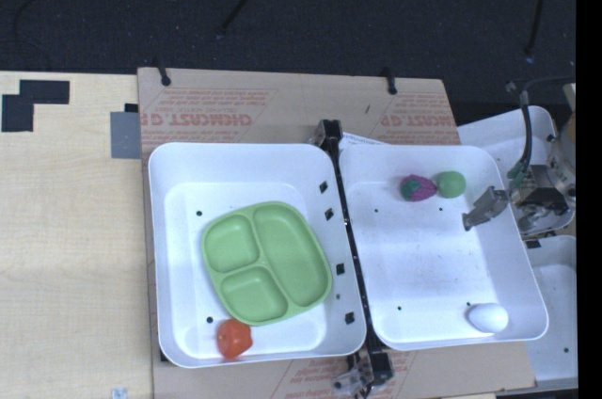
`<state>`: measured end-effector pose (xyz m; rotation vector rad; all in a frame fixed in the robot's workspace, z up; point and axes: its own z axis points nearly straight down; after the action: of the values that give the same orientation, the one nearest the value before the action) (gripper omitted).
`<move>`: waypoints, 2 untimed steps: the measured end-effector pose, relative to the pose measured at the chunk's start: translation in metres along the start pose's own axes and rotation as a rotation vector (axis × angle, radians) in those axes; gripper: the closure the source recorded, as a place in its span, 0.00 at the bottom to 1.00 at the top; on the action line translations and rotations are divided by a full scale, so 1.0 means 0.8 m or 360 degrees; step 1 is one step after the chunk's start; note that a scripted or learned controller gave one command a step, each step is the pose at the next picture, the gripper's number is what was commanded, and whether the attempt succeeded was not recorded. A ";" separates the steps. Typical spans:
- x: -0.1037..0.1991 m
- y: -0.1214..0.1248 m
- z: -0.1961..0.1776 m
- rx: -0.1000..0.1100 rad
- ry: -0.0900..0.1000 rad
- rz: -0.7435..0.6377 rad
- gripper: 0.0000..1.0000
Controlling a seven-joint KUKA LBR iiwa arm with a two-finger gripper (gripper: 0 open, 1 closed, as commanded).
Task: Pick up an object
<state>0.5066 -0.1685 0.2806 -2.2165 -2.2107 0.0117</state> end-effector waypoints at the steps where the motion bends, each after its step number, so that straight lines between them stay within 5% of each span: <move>1: 0.000 0.002 -0.007 -0.0019 -0.0004 -0.0004 0.00; 2: 0.010 0.003 0.070 -0.0006 0.0001 -0.0005 0.00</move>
<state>0.5081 -0.1602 0.2244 -2.2147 -2.2155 0.0070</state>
